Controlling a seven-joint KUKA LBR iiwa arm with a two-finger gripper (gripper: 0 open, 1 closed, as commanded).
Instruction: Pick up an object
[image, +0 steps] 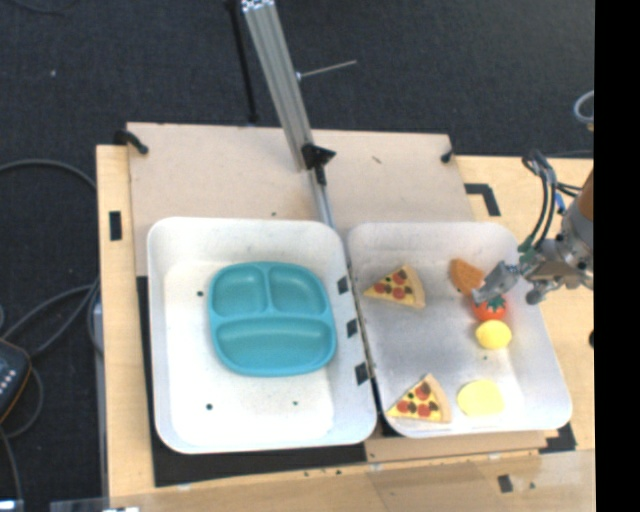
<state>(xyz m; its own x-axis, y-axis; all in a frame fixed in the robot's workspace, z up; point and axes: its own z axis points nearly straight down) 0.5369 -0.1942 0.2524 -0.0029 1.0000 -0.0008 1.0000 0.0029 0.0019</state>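
Right bin (530, 415) at lower right holds a pizza slice (422, 399) and yellow disc (481, 397), then yellow ball (493, 335) touching a red tomato (489, 310), above which the end effector (512, 283) hangs spread open, gripping nothing, blue plate (271, 318) left.

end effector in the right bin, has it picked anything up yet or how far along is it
Done: the arm has reached into the right bin, and the end effector sits low beside the red tomato and the orange piece. In hand: nothing looks lifted; both pizza slices, the yellow ball and the yellow disc lie on the bin floor. Left: grasp and lift.
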